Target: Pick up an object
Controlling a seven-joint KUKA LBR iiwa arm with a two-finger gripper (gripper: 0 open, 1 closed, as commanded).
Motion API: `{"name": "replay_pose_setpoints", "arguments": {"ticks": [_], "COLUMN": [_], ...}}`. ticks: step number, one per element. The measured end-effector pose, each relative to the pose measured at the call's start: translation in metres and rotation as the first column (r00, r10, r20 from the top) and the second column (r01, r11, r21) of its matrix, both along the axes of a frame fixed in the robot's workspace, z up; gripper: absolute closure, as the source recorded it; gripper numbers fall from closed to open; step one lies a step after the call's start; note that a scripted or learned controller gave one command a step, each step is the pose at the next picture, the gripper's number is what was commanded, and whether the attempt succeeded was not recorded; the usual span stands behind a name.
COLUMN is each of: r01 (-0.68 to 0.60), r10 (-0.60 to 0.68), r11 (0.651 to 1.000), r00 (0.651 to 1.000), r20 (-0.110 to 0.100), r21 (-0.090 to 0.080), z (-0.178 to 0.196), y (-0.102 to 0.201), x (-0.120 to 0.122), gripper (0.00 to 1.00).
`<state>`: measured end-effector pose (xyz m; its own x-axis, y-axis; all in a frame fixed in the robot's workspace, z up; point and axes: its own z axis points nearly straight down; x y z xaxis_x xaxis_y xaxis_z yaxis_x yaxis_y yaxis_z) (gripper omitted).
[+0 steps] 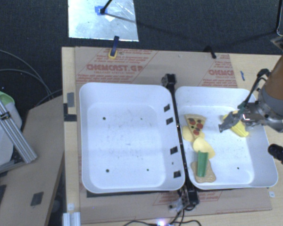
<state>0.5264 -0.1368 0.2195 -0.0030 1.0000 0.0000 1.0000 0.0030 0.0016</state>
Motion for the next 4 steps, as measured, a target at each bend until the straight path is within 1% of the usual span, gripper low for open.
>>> {"name": "replay_pose_setpoints", "arguments": {"ticks": [1,2,3,4], "r01": [0.001,0.003,-0.013,-0.003], "r10": [-0.001,-0.003,0.013,0.003], "r11": [1.000,1.000,1.000,1.000], "r00": [1.000,1.000,1.000,1.000], "r20": [-0.013,0.002,0.014,0.001], "r21": [0.005,0.000,0.004,0.002], "z": [-0.129,-0.112,-0.023,0.021], "y": [0.045,0.042,0.137,0.147], "x": [-0.043,-0.039,0.035,-0.026], "gripper": [0.00,1.00,1.00,1.00]}}
